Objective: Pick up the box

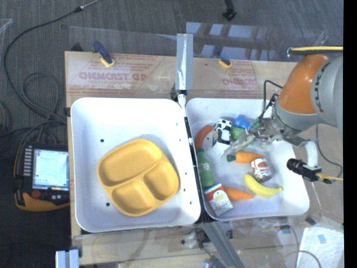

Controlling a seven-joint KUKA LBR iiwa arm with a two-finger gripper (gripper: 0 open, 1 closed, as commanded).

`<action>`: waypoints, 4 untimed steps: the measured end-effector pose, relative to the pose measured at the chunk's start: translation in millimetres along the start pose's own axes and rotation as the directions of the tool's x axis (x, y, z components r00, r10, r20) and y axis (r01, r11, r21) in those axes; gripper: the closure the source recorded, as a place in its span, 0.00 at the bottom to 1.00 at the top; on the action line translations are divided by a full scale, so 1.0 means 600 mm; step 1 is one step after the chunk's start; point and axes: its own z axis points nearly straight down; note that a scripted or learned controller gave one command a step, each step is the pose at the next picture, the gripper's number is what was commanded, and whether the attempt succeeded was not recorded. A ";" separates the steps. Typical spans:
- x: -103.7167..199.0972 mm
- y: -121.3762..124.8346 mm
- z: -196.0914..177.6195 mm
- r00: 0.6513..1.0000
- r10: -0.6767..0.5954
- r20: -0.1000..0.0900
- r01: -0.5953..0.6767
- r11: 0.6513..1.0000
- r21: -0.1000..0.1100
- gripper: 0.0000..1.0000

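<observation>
The box point(218, 199) is a small white carton with a red top. It lies at the front left of the right bin point(295, 202), beside a green bottle point(205, 170) and an orange carrot point(239, 194). My gripper point(254, 134) hangs low over the back of the same bin, among a blue item point(242, 121) and a green one. It is well behind the box and apart from it. The grey wrist with its orange band point(300, 91) reaches in from the right.
The right bin also holds a banana point(261, 186), a small can point(261, 168), a second carrot point(245, 157), a black-and-white object point(223, 132) and a reddish piece point(202, 136). A yellow divided tray point(139, 176) lies in the left bin point(89, 127).
</observation>
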 end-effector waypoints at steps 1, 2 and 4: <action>-0.044 -0.090 0.021 1.000 -0.028 -0.002 0.028 0.999 -0.023 0.00; -0.031 0.035 0.000 1.000 -0.018 0.002 0.018 1.000 -0.003 0.00; -0.008 0.119 0.013 0.999 0.032 0.006 -0.032 0.999 0.025 1.00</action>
